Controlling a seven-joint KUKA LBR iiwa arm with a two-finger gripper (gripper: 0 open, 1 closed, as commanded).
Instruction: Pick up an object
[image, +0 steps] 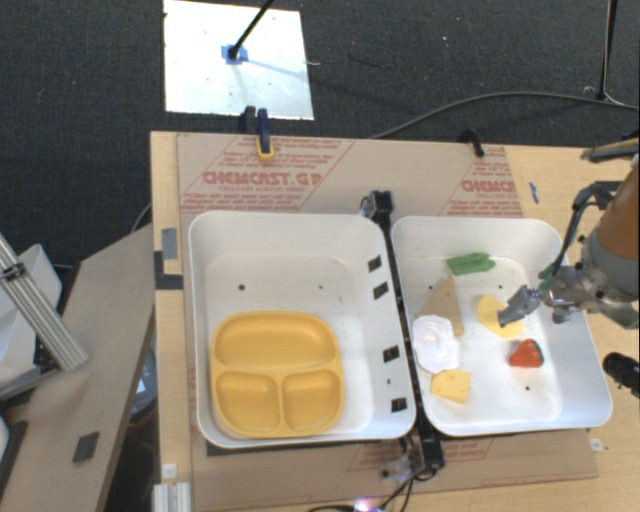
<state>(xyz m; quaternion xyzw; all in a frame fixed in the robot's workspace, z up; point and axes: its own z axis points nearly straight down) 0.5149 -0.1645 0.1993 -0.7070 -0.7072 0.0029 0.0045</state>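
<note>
Camera view: gripper (519, 303), finger state indeterminate, over yellow cheese slice (490, 313) in right bin (575, 400); strawberry (526, 352) adjacent.

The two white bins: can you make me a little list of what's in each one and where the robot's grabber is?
left bin: one yellow tray with three sections
right bin: green piece, tan wedge, white piece, yellow cheese wedge, red strawberry, another yellow piece
gripper: over the right bin, at the yellow piece by the strawberry
held: nothing seen between the fingers
arm: comes in from the right
</note>
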